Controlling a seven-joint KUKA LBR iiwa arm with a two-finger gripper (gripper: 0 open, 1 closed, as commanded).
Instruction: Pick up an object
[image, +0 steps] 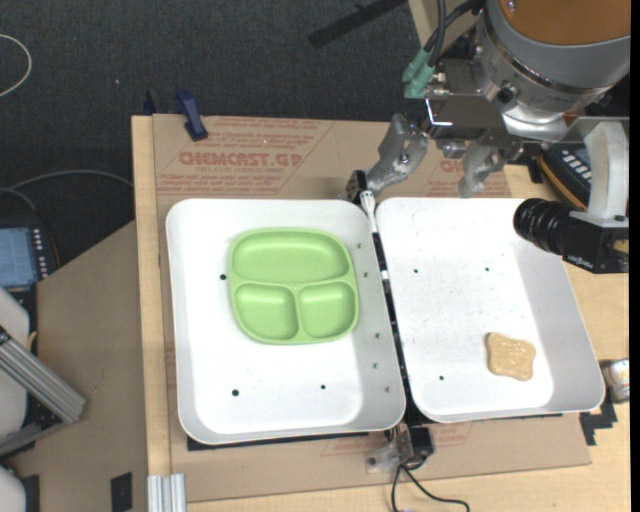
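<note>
Lying flat in rt bin (560, 330): tan lumpy cookie (511, 357), claw (438, 168) spread, holding nothing

Two white bins are seen side by side on a cardboard sheet (250, 150). In the left bin (200, 390) a green divided tray (293, 285) is laid (three compartments, upper-centre). In the right bin (460, 300) a tan flat piece (511, 357) is found nr the lower-right corner. The gripper (436, 160) is held above the bins' far edge, fingers spread apart w/ nothing between them.
</note>
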